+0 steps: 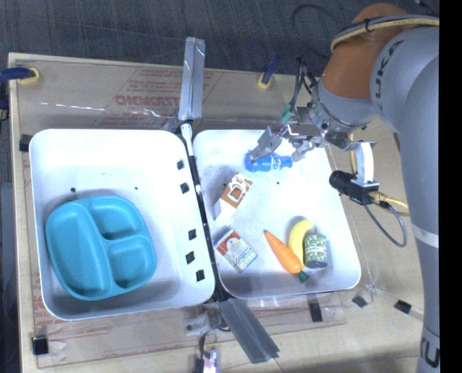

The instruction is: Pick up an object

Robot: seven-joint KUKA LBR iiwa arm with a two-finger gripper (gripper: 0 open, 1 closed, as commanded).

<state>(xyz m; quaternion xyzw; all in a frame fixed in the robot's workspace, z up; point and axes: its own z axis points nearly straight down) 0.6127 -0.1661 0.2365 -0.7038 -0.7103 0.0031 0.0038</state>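
Note:
My gripper (283, 151) hangs over the back of the right bin (339, 208), its two fingers spread open. Just under the fingertips a blue bottle-like object (265, 162) lies on the bin floor; whether the fingers touch it I cannot tell. Further forward in the same bin lie a small brown and white carton (235, 192), a red and white packet (236, 250), an orange carrot (282, 252), a yellow banana (298, 235) and a small green-labelled can (316, 249).
The left bin (99, 150) holds a blue divided tray (100, 245). A ridge with black clips (193, 208) separates the two bins. The arm's orange band (355, 68) and a black cable fitting (353, 185) overhang the right bin's right side.

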